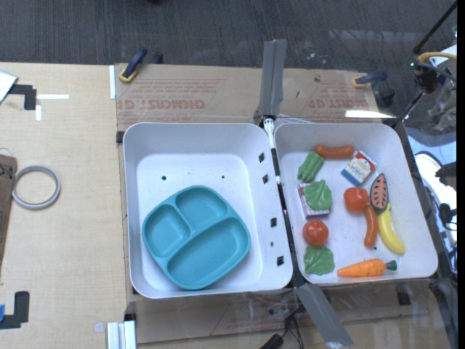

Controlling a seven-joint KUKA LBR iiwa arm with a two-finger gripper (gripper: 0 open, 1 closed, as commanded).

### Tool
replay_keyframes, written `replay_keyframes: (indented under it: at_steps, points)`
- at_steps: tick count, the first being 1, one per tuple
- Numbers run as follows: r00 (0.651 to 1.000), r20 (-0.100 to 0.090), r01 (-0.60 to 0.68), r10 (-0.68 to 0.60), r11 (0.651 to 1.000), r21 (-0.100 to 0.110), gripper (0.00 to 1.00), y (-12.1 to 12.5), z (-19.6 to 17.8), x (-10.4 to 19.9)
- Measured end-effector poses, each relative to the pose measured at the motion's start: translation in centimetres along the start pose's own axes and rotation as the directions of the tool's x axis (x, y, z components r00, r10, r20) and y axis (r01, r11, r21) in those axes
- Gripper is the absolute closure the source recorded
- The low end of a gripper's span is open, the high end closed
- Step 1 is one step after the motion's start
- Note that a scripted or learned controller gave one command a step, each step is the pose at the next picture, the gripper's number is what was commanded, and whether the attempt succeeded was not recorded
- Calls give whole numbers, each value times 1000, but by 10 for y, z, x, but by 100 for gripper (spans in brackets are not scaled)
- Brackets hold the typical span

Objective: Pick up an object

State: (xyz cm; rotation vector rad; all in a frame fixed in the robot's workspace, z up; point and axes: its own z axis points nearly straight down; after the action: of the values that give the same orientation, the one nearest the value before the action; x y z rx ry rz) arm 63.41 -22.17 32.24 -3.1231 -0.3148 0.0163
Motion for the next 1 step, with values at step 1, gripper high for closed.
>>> replay_keyframes:
  at_steps: [1]
  points:
    - [1000, -2, 14, -14, 1000, -1, 100, 3, -83, 16]
